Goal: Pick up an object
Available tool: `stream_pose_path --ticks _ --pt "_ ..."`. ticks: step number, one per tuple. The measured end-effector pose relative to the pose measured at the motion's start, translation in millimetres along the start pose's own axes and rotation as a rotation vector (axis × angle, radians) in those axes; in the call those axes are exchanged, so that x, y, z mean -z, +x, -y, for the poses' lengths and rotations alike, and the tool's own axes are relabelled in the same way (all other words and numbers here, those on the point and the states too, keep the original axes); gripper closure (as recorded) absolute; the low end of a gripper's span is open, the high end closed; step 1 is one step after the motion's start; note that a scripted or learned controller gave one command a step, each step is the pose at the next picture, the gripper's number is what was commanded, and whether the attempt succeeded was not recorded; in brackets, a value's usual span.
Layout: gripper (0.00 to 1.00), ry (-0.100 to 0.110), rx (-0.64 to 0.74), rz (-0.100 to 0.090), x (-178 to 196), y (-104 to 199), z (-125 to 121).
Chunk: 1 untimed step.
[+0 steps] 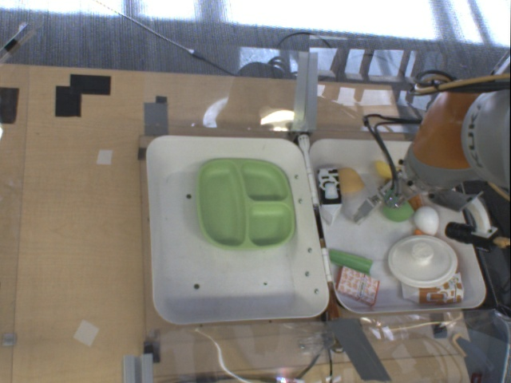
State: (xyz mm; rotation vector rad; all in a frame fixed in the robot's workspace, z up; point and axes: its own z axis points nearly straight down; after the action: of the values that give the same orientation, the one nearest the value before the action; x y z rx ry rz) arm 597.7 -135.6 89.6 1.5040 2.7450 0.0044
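Looking into the right bin [479, 290], we see the gripper [389, 200] low over a green ball [397, 211] beside a white egg [426, 220]; whether its fingers grip, we cannot tell.

A matt, smooth green plastic divided tray [245, 203] lies in the smooth white plastic left bin [172, 278], while at three o'clock a glossy white round lid [422, 258] shines beside pale wood-grain bench top [72, 230].
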Motion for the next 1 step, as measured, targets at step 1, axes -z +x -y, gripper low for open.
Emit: stream_pose_path --ticks 1 --pt "0.0 0.007 -0.06 0.011 0.0 -8.9 -67.4"
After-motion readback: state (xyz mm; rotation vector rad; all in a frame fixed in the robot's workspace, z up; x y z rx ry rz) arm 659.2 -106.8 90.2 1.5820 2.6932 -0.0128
